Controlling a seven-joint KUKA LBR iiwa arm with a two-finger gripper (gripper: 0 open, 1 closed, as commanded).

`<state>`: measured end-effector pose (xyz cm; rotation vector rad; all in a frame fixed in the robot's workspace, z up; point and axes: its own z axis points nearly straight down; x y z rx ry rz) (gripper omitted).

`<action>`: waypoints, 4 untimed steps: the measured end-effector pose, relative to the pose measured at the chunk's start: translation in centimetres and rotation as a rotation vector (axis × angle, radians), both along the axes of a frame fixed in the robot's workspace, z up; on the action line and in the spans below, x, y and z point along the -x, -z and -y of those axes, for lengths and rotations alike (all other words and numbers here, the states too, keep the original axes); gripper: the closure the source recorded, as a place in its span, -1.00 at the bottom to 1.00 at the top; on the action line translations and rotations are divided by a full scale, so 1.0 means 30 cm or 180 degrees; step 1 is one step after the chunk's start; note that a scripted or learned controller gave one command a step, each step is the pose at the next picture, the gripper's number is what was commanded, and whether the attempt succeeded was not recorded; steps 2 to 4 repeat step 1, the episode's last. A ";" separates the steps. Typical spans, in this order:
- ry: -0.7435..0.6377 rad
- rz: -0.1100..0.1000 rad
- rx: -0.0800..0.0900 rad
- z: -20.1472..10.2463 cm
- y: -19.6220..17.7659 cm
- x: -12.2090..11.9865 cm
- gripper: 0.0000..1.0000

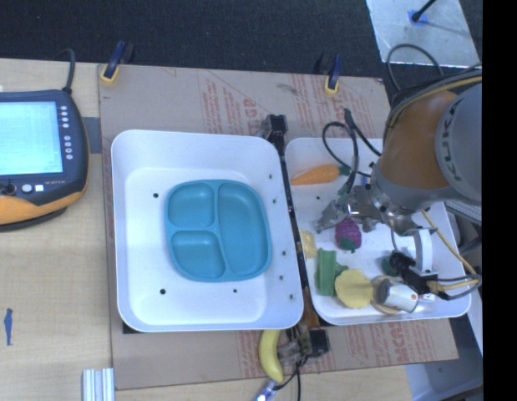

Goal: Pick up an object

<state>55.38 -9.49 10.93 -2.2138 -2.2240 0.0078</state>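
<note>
The right bin [458, 307] holds an orange carrot [315, 175] at its far left, a purple eggplant-like toy [349, 236] in the middle, a green piece [326, 271], a pale yellow round piece [353, 289] and a small white and brown cup-like item [396, 296] near the front. My gripper [346, 220] hangs low over the middle of this bin, directly above the far side of the purple toy. It stands open, its fingers spread to either side, with nothing held between them. The arm's wrist hides the bin's far right part.
The left bin [133, 224] carries a blue divided plate [218, 229]. A yellow banana [272, 355] lies on the board in front of the bins. A tablet-like pendant [32, 153] sits at the far left. Black cables [342, 140] loop above the right bin.
</note>
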 end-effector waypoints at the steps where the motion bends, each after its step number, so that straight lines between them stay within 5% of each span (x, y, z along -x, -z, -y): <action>1: -0.0009 0.0001 0.0007 0.005 -0.036 -0.002 1.00; 4: -0.0009 0.0001 0.0007 0.005 -0.036 -0.002 1.00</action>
